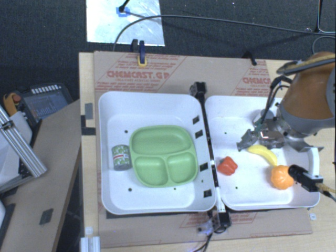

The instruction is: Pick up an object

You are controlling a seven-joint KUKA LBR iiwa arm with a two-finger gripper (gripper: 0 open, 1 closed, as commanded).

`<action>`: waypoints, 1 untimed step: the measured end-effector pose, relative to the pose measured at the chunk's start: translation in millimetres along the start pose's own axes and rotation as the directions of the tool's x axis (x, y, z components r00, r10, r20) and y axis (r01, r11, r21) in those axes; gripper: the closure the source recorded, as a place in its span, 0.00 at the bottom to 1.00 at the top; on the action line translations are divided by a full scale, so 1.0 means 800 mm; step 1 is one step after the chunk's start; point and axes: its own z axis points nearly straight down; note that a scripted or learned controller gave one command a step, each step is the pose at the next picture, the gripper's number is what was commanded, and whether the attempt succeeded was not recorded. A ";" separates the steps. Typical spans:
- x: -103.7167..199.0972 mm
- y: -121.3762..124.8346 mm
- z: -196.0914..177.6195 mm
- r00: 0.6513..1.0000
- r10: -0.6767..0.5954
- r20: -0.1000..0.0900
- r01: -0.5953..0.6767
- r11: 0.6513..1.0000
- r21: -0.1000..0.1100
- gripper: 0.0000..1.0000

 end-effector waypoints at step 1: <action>-0.001 0.003 0.053 1.000 0.000 0.000 0.000 1.000 0.001 0.00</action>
